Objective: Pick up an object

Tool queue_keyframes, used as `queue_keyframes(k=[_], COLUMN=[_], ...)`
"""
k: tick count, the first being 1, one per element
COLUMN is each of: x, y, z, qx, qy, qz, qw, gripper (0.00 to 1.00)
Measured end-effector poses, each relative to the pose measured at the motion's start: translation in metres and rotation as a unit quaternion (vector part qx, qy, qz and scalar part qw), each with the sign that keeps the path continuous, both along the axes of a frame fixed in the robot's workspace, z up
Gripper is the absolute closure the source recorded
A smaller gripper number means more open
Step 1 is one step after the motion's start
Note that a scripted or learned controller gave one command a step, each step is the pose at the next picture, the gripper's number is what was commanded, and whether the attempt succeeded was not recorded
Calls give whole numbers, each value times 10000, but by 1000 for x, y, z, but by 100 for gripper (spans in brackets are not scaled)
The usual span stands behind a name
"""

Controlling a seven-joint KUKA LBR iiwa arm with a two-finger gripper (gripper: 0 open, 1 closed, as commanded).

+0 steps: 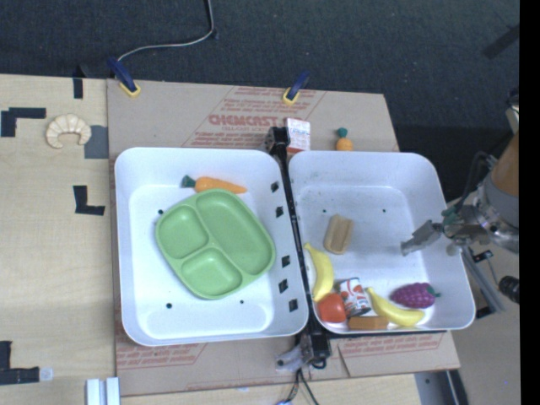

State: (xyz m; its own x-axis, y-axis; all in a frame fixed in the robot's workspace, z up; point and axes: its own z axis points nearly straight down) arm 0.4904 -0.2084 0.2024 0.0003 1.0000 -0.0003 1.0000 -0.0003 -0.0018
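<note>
My tool [419, 241] hangs over the right bin [371, 163], by its right wall; whether it is clenched or released I cannot tell. The grapes [413, 294] lie just nearer, in the near right corner, touching a banana [395, 312]. They look light, stiff, bumpy; I'd pinch across the cluster's middle.

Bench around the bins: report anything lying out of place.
Three items sit outside the bins: a croissant on the bench at far left, a small carton and a tiny orange toy just behind the right bin. Nothing looks spilled or damaged.
</note>
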Motion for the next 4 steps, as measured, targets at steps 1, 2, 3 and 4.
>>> queue_keyframes(k=[1, 2, 3, 4], x=[35, 87, 86, 67], y=[86, 108, 109, 178], z=[-109, -115, -107, -18], qx=[11, -26, -19, 5], qy=[5, -47, -30, -7], qz=[16, 3, 5, 13], qw=[10000, 10000, 10000, 10000], gripper=[0, 0, 100, 100])
